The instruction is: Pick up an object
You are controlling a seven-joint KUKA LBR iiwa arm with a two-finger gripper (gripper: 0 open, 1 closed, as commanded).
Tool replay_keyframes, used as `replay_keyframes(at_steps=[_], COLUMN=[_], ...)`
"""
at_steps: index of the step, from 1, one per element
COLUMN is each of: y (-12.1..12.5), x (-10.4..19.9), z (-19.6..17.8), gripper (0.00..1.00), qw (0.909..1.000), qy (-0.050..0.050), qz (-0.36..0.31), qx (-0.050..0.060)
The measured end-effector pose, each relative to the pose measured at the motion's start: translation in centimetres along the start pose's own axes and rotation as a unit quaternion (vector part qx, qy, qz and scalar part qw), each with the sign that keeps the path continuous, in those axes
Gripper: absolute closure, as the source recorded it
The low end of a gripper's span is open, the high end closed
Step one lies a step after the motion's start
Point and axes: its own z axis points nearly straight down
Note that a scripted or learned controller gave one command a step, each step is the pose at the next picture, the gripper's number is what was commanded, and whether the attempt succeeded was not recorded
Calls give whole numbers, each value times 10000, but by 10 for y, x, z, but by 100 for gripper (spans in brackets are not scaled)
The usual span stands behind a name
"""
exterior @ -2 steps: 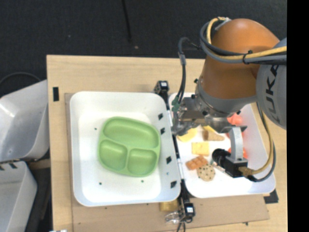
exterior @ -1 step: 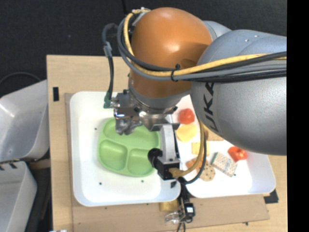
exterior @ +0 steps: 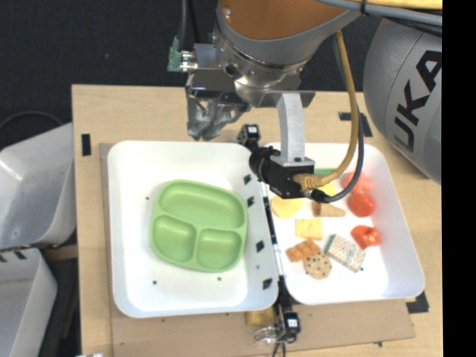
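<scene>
Bench (exterior: 89,103): pale wood board on a dark ground; a white housing (exterior: 30,192) stands off its 9 o'clock side.
Bins: left bin (exterior: 134,288) and right bin (exterior: 398,274), both shallow and white, meet along a shared rim running from 12 to 6 o'clock at mid-view.
Arm (exterior: 282,13): enters from 1 o'clock and hangs over the far rims of both bins.
Gripper (exterior: 210,121): just above the 12 o'clock rim of the left bin, apart from every object; how far it is opened cannot be told from this angle.
Plate (exterior: 199,225): green, three compartments, lying flat at the centre of the left bin, with bare floor on all sides and the widest margin toward 6 o'clock.
Objects, right bin: yellow slice (exterior: 285,208) and yellow square (exterior: 309,228) near the shared rim; cookie (exterior: 317,265) and orange piece (exterior: 300,251) toward 6 o'clock; patterned block (exterior: 344,252) just beside the cookie; two red pieces (exterior: 362,201) toward 3 o'clock.
Open room: the 4 to 6 o'clock corner of the right bin is bare floor.
</scene>
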Motion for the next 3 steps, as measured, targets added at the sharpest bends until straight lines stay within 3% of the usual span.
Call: replay_keyframes(at_steps=[1, 2, 3], y=[-14, -15, 48], x=[-90, -33, -71], z=[52, 99, 267], gripper=[100, 100, 100], qw=[9999, 9999, 9998], qy=[-55, -50, -75], qz=[58, 5, 58], qx=[111, 113, 149])
